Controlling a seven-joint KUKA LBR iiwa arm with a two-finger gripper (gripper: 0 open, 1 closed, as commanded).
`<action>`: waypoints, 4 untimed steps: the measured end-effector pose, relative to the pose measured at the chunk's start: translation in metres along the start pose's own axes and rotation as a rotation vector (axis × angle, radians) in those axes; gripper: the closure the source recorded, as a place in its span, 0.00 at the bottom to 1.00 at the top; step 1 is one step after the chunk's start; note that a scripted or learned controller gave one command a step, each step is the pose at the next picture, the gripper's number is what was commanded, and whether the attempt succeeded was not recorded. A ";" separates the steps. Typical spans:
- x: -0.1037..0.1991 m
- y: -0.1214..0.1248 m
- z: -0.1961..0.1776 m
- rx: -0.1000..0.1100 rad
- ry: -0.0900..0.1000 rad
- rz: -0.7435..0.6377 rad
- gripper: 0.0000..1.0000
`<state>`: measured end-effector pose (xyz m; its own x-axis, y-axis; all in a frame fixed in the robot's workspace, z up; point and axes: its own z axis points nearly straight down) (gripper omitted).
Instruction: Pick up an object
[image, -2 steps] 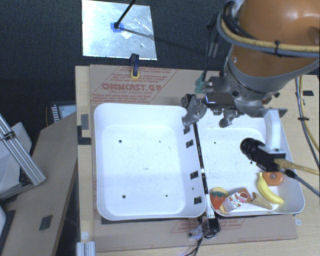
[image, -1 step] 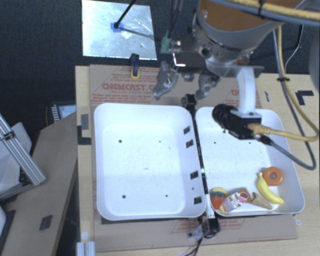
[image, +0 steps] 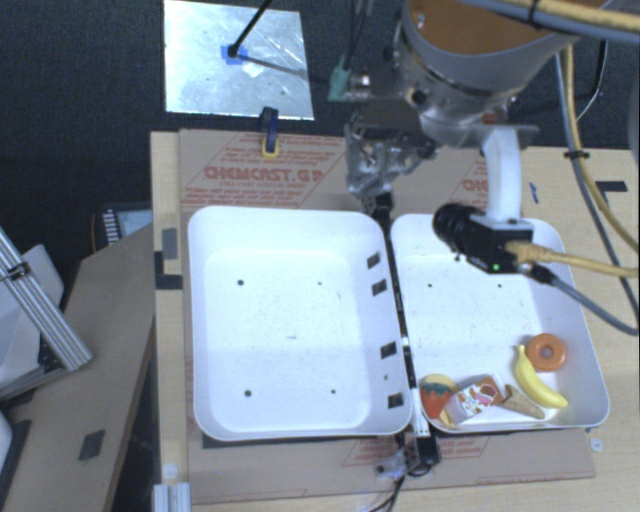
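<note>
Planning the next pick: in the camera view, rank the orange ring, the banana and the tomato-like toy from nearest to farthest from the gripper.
From the gripper, above the bins' far edge:
1. Orange ring, right bin, right side.
2. Banana, just below the ring; close to call with the third.
3. Tomato-like toy, right bin's near-left corner.

The grey arm (image: 470, 50) enters at the top right, its orange band uppermost. Its gripper (image: 375, 185) hangs low at the top centre, pointing down, nothing visibly held.
</note>
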<state>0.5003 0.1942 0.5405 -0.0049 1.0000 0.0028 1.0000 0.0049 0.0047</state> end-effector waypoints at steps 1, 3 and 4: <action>-0.062 -0.014 0.005 0.003 -0.003 0.010 1.00; -0.249 -0.015 0.004 0.000 -0.006 0.013 1.00; -0.335 -0.016 0.004 0.001 -0.007 0.013 1.00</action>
<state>0.4858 -0.1410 0.5353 0.0079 1.0000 -0.0037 1.0000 -0.0079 0.0040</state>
